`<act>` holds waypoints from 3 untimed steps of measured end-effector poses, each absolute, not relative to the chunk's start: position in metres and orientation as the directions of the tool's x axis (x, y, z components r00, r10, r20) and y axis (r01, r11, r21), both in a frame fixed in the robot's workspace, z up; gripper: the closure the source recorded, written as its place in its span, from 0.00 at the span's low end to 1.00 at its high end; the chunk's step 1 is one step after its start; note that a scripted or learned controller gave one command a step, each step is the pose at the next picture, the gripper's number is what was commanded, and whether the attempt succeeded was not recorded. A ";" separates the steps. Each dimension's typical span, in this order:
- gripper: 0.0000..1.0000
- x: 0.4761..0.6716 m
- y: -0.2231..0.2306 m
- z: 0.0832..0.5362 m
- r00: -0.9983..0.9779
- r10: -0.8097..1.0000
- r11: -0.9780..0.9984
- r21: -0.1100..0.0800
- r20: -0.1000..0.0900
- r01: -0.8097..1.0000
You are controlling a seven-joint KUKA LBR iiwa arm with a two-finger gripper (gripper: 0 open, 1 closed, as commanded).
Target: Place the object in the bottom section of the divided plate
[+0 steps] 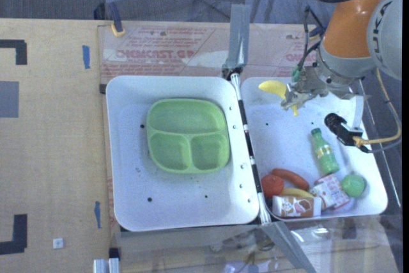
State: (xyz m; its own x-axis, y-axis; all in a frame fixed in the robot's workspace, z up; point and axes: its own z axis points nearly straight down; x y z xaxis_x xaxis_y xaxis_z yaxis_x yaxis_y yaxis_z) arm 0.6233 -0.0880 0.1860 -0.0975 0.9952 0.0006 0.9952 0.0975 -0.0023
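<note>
The green divided plate lies in the left bin, with one wide section at the top and two smaller ones along its bottom edge. A yellow banana is at the top left corner of the right bin. My gripper is down on the banana's right end. Yellow shows on both sides of the fingers, so the gripper looks shut on the banana. The grey and orange arm reaches in from the upper right.
The left bin's white floor surrounds the plate. In the right bin, several items crowd the lower right: a green bottle, a red tomato, juice cartons and a green ball. A black cable part hangs by the arm.
</note>
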 end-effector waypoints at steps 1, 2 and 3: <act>1.00 0.648 -0.024 0.183 -0.272 0.962 0.272 0.000 0.000 0.962; 1.00 0.629 0.036 0.183 -0.568 0.823 0.568 -0.002 0.003 0.823; 0.00 0.629 0.036 0.184 -0.568 0.823 0.568 -0.002 0.002 0.823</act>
